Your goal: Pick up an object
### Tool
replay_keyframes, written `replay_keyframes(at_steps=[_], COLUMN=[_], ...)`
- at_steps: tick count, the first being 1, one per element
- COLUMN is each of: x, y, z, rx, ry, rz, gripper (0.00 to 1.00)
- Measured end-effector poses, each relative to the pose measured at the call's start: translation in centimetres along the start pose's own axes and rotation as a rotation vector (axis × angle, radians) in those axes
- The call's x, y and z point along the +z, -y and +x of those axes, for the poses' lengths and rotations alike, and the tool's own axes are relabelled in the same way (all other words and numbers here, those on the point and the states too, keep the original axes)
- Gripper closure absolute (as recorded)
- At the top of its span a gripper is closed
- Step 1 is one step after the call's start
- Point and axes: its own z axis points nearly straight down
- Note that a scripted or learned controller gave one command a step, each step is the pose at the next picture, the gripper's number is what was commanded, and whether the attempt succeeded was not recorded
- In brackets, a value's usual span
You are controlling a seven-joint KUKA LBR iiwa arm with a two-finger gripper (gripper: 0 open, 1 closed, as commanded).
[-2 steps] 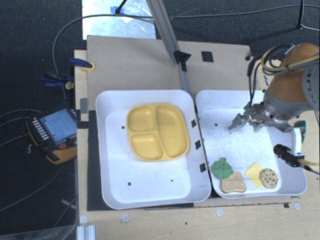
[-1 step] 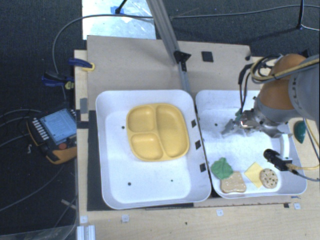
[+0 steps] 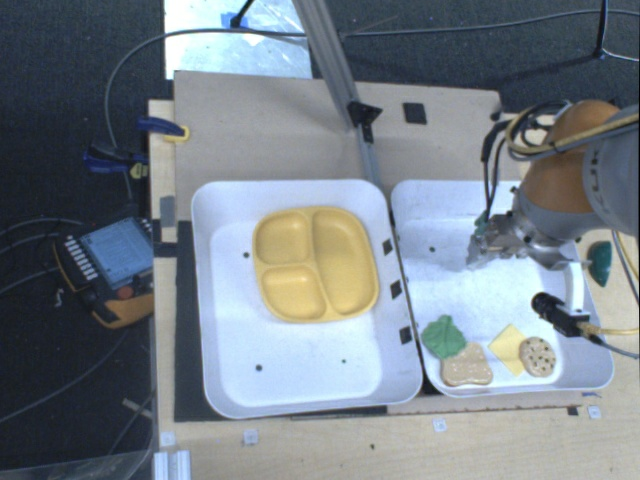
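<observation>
On the desk (image 3: 190, 118), two shallow white bins sit side by side, edges touching. Left bin (image 3: 230, 368): holds one yellow divided plate (image 3: 315, 265) with three compartments, lying flat in the upper middle of the bin, nothing on it. Right bin (image 3: 425, 218): four small food-shaped items clustered along the near edge. Green leaf piece (image 3: 443, 335) lies nearest the shared wall; tan bread-shaped piece (image 3: 467, 368) is just below it, touching or nearly so. Yellow cheese wedge (image 3: 508, 347) is to the right of the bread, and a round speckled cookie (image 3: 538, 356) overlaps its right corner.

Arm (image 3: 570, 183) enters from the right, orange band showing above the wrist, cables looped over it. Gripper (image 3: 487, 245) is over the upper middle of the right bin, well apart from the food cluster and pointing down toward bare bin floor. Nothing visible between its tips; cannot tell whether it is spread or pressed together, since the wrist hides it from this angle.

Left of the desk, a blue-screened handheld pendant (image 3: 110, 268) rests on dark carpet.
</observation>
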Motion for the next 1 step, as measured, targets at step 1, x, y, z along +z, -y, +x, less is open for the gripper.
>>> replay_keyframes(at_steps=[1], x=[-4.25], y=[0.04], z=[0.24], rx=[-0.005], ry=[0.000], rz=[0.000], gripper=[1.00])
